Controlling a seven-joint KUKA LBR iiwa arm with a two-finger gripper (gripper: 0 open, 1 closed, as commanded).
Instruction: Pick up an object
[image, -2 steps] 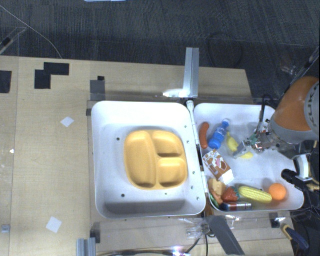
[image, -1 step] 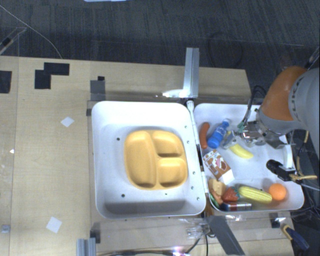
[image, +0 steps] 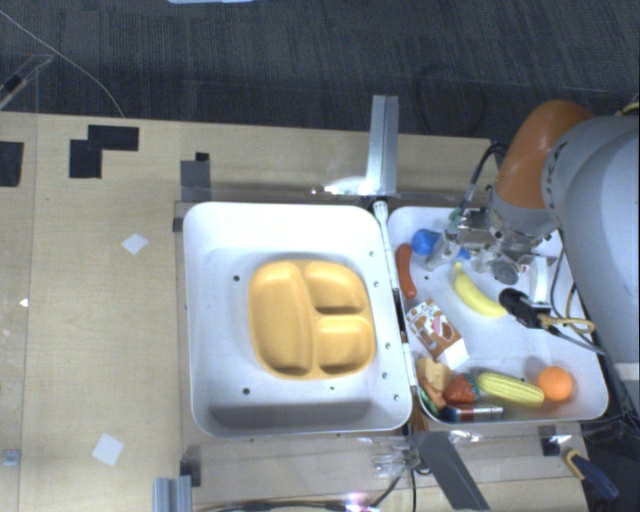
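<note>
My gripper (image: 478, 250) hangs low over the back of the right bin (image: 590, 395), coming in from the right. It sits just above the upper end of a yellow banana (image: 480, 297) and right of a small blue object (image: 426, 242). A red sausage (image: 405, 272) lies along the bin's left wall. Nearer the front are a brown and white snack box (image: 436, 331), a yellow corn cob (image: 510, 389) and an orange (image: 556, 384). I see nothing held.
The left bin (image: 215, 300) holds a yellow divided tray (image: 310, 317). In the right bin's front left corner lie a red fruit (image: 461, 390), a biscuit (image: 433, 375) and a dark marker (image: 470, 411). A metal post (image: 383, 145) stands behind the bins.
</note>
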